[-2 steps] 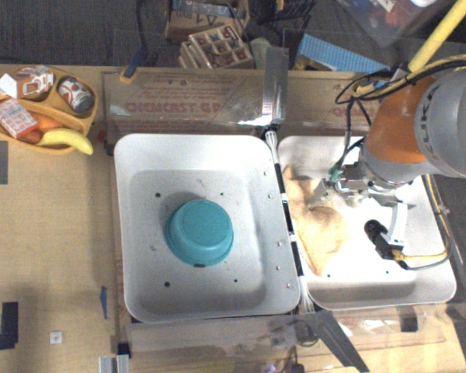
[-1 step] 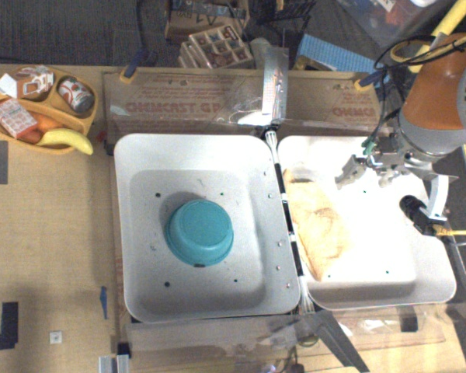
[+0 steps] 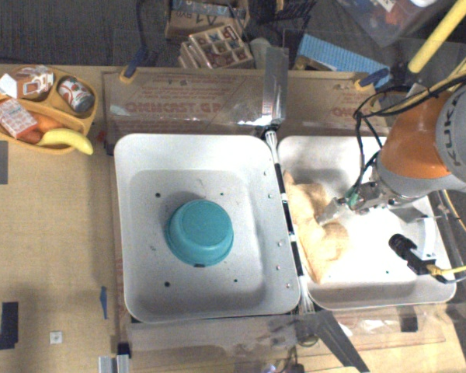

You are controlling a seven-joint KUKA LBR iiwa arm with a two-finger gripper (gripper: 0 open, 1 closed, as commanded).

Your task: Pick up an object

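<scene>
Gripper (image 3: 351,202), two-finger, on grey arm with orange band (image 3: 419,142): right of frame centre, low over the shallow white right-hand bin (image 3: 373,266), its tip just beside the upper right edge of that bin's one item. Pincer state: cannot tell whether released or clenched, as the tip is small and blurred against the item. Nothing visibly held.

Item 1, the task's likely thing: tan, lumpy, soft-looking mass (image 3: 317,228), cloth or plush by appearance, exact make unclear. Lies along the left wall of the right-hand bin, running from mid-height of the frame toward the lower centre-right.

Item 2: teal round plastic bowl (image 3: 200,231), upside down, in the middle of the shallow white left-hand bin (image 3: 140,169), left of frame centre. Well apart from the gripper.

Handling note, step in hand: judged to be the closing approach on item 1.
- Shift the tip leftward so it stands over the thickest hump, not the thin edge.
- Descend straight and bite into a raised fold.
- Soft stuff gives way, so go deep enough to gather material but stop short of the bin floor.
- Keep clear of the wall between the bins.
- Lift straight and slowly; a limp thing can slip from a shallow pinch.
</scene>
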